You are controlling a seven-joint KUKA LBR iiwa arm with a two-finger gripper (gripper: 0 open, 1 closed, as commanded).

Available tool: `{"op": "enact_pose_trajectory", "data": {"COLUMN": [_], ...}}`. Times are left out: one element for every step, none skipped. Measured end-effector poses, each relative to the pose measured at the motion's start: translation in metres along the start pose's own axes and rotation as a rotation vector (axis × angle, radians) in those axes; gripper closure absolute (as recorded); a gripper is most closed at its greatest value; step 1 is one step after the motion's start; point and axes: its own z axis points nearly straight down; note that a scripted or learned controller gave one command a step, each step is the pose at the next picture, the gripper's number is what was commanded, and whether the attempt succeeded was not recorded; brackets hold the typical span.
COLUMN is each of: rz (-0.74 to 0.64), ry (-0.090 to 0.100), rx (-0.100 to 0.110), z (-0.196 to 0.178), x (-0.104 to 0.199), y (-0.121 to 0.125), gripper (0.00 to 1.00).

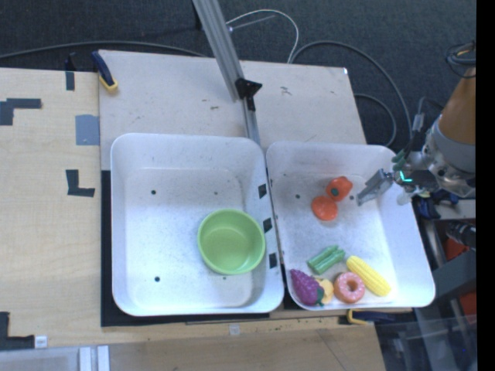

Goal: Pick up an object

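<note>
With its fingers (pixel 370 192) apart and empty at centre right, the gripper (pixel 377 185) should descend squarely over the orange toy (pixel 332 198) before closing.

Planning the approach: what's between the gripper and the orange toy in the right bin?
Bare white bin floor between gripper and orange toy, per the camera view.

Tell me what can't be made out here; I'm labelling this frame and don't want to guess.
- Tool, camera view: too small and blurred to tell its opening.
- Arm: cut off by the right edge.
- Purple grapes: part of the bunch may be hidden by the right bin's rim.
- Red toy: too blurred to identify.
</note>
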Motion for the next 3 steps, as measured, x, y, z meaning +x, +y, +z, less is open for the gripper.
{"op": "enact_pose_trajectory", "data": {"rz": [0.002, 0.002, 0.002], "ry": [0.0, 0.001, 0.0], "rx": [0.004, 0.006, 0.005], "z": [0.044, 0.09, 0.135], "x": [0.0, -0.003, -0.006], "y": [-0.005, -0.012, -0.01], "gripper": [0.0, 0.0, 0.0]}}
